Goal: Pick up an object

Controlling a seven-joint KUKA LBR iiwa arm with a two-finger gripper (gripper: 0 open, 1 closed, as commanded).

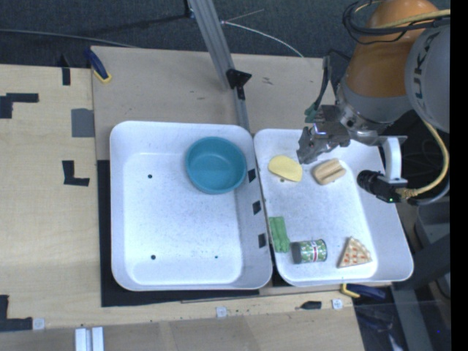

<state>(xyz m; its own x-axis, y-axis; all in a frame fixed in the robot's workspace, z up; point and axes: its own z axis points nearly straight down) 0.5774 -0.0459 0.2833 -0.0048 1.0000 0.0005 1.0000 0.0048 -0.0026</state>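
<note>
two white bins were seen side by side: the left bin (131,196) held a blue bowl (216,164), the right bin (380,265) the rest. the gripper (313,146) was seen at the upper part of the right bin, just above and between a yellow piece (285,169) and a tan bread-like piece (328,171); whether it was released or clenched could not be told. a small can (310,251), its label unreadable, a green packet (278,233) and a pizza slice (355,253) were seen lower down.

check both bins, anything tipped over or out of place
One thing: the small can in the right bin lies on its side rather than upright, beside the green packet. The blue bowl sits upright in the left bin. No spills.
</note>
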